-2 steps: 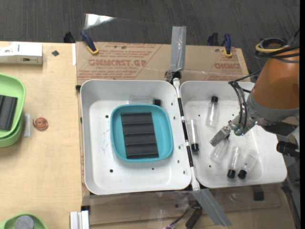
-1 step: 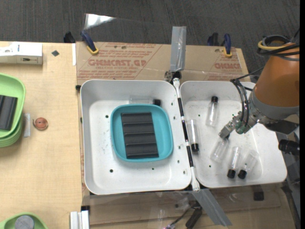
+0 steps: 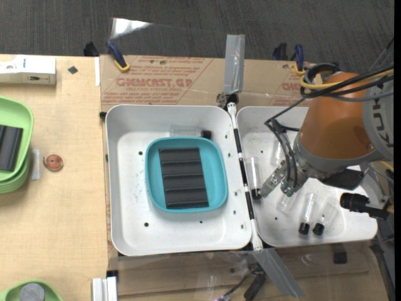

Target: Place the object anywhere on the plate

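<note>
The arm's gripper (image 3: 283, 182) hangs over clear tubes (image 3: 311, 213) in the right bin (image 3: 351, 231) — jaws' state unclear — while the teal plate (image 3: 216, 168) awaits the object.

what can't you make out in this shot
- Gripper: the arm's orange band covers most of it in the camera view.
- Clear tubes in the right bin: too transparent to count.
- Green dish: cut off by the left edge.
</note>
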### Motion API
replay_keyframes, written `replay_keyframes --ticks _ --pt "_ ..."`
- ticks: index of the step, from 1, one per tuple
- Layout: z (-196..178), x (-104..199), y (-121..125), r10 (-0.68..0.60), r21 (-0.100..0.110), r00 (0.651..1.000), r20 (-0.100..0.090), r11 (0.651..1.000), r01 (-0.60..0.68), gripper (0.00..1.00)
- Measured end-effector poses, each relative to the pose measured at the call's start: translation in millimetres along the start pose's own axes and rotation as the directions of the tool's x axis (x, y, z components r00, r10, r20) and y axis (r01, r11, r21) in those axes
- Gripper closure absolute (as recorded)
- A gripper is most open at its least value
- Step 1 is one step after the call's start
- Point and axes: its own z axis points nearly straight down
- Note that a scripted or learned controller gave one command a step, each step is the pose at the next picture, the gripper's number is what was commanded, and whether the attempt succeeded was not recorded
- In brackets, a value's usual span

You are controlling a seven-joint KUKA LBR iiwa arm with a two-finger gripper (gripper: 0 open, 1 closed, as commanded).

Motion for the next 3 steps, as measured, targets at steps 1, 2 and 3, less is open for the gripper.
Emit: replay_keyframes --ticks 1,2,3 --pt "-91 34 24 -0.135 -0.002 0.991 0.003 0.991 0.135 1.0" --pt "0 58 45 -0.373 0.0 0.928 0.0 0.928 0.373 1.0" --pt "0 57 44 -0.373 0.0 0.928 -0.001 0.928 0.373 0.0"
